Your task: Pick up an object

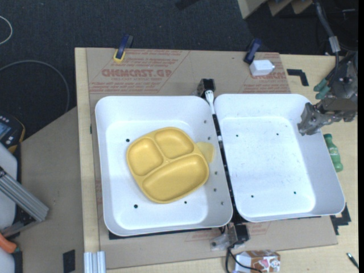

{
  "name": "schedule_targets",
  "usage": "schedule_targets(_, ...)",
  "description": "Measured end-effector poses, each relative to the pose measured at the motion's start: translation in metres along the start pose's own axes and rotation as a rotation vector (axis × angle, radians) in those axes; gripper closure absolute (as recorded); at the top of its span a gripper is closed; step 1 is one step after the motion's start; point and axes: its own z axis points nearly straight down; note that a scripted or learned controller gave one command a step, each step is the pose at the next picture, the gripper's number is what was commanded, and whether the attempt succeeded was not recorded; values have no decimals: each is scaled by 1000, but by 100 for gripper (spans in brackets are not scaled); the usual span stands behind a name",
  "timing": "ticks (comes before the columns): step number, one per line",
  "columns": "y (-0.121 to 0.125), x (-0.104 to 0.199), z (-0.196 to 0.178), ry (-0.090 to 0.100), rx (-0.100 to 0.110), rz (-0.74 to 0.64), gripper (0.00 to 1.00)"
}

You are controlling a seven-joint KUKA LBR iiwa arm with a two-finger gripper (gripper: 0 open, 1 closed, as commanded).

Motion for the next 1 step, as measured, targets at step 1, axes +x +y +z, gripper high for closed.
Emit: schedule_targets(1,1,112,35,2,-10,-14,100)
